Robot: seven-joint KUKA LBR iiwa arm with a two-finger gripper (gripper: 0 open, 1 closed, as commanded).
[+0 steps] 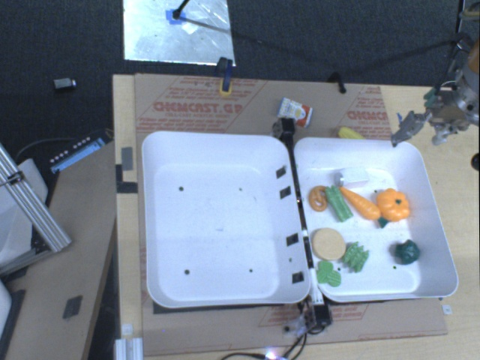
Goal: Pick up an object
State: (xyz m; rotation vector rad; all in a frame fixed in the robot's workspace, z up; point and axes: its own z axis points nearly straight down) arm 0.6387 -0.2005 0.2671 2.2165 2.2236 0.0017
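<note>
The right bin (435,223) holds several toy foods. Among them are a brown pretzel (318,199), a green cucumber (338,204), a carrot (360,203), an orange pepper (394,205), a dark green piece (406,252), a tan disc (328,244), two light green pieces (355,257) and a white block (352,177). My gripper (421,130) hovers above the bin's far right corner, beyond the objects. It is open, with nothing between its fingers.
The left bin (217,216) lies beside the right one, with black clips (289,193) along the shared wall. A yellow piece (349,133) and a small packet (295,111) lie on the cardboard behind the bins. A clamp (224,76) stands at the back edge.
</note>
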